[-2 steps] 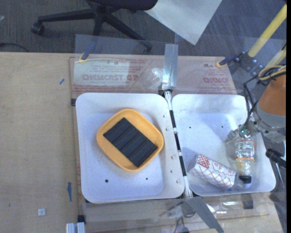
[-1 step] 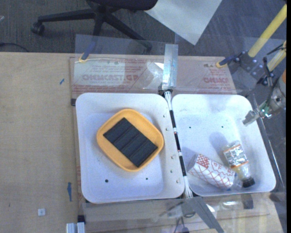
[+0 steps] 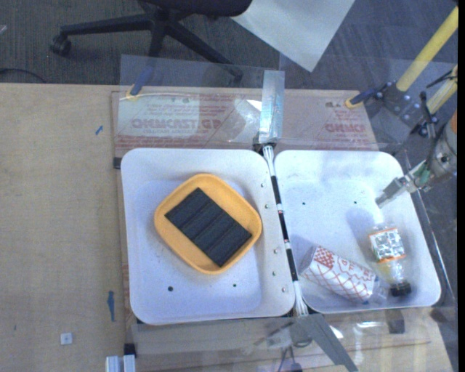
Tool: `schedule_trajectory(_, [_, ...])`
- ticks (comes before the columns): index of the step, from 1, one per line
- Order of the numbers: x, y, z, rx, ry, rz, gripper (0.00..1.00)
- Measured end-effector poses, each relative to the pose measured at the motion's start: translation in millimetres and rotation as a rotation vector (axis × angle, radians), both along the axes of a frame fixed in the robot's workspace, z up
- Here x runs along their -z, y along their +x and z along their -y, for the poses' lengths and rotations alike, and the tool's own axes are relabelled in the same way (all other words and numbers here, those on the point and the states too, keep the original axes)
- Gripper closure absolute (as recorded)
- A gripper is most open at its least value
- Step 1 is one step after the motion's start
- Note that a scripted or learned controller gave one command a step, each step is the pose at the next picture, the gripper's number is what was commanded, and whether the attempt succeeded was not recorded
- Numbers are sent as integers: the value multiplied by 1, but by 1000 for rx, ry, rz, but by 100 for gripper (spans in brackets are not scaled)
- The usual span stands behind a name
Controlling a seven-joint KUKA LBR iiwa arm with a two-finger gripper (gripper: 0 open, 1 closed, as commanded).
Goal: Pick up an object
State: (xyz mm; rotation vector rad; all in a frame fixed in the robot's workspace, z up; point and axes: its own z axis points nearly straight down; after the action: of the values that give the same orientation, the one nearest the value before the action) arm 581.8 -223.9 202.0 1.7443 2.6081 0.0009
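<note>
Faint red letters are showing on the flat brown cardboard sheet (image 3: 163,116) lying at twelve o'clock, behind the white bins, but they are too pale to read. The small clear plastic bottle (image 3: 386,251) at four o'clock is wearing an orange and white label with a square pattern; its words are too small to read.

lab: bench bins (image 3: 138,218), office chair (image 3: 182,18)

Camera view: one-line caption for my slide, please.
Gripper over right bin above bottle; yellow tray in left bin.
</note>
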Motion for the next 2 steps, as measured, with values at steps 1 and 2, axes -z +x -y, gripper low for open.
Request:
schedule_trajectory(1, [107,-45,-11,-149,-1,2,0])
schedule_trajectory(2, [95,-44,-8,-143,-4,11,100])
